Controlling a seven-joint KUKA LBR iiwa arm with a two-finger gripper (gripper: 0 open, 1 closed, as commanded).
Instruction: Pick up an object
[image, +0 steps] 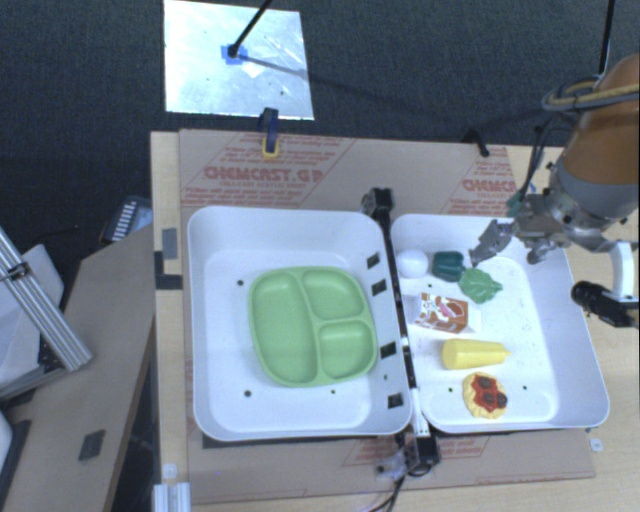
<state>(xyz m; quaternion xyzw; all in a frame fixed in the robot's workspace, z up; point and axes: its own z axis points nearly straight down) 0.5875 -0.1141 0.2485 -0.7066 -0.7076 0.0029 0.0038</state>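
A: Looking down on the desk (165, 300) — where does the pick stand?

B: Not done, by my read. The gripper (512, 240) hangs over the far edge of the right bin (570, 340), jaws spread, nothing between them.

A: And the candidates?

B: All lying in that bin: a green leafy piece (481, 285) nearest the jaws, a dark green block (447, 265) just beside it, a white ball (412, 264), a printed packet (442, 313), a yellow wedge (474, 353), a small pizza (486, 394).

A: So what's left?

B: Descend, close, lift — the whole grasp.

A: Anything in the way?

B: The leafy piece and block sit close together; a clean pinch looks tricky. The left bin (220, 250) carries a green divided plate (307, 326), well apart.
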